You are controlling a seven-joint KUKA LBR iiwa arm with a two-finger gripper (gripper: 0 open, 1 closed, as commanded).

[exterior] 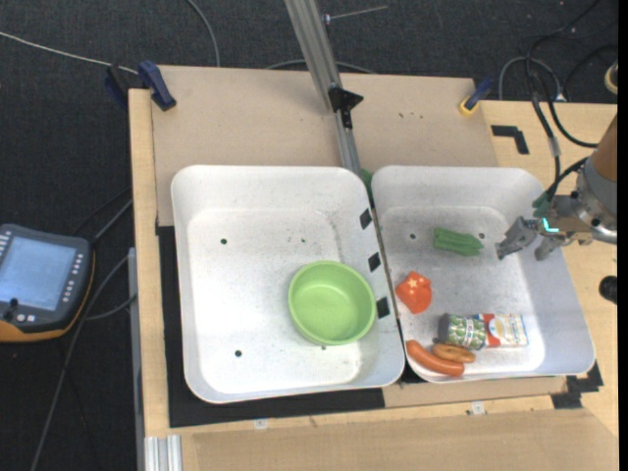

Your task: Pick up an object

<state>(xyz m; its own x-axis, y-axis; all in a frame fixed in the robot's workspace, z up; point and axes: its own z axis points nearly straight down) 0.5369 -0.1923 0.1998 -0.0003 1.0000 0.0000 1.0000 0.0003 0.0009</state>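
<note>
Seen from above at a slant: two shallow white bins side by side on a tan counter (255, 96).

In the left bin (211, 214): a lime-green bowl (332, 303), upright, near the bin's front right corner, close to the wall shared with the other bin.

In the right bin (549, 292):
- a green pickle-like toy (458, 242), lying flat toward the back middle;
- an orange-red toy pepper (415, 291), near the left wall, in front of and to the left of the green piece;
- a small printed packet (483, 331), lying flat toward the front, green at its left end and red and white at its right;
- a toy hot dog (437, 358), at the front left corner, just beside the packet's left end, perhaps touching it.

Reaching in from the right: grey arm, with the claw (530, 244) over the right bin's right side. Fingers (512, 242) spread apart, dark and angled downward, nothing between them. Hanging near the right wall, to the right of the green piece and apart from it. Height above the bin floor unclear.

Beyond the bins: a metal pole (319, 57) running up from their back junction, blue clamps (155, 84) at the counter's back corners, a handheld control pendant (39, 281) on the dark floor to the left, loose cables around.
</note>
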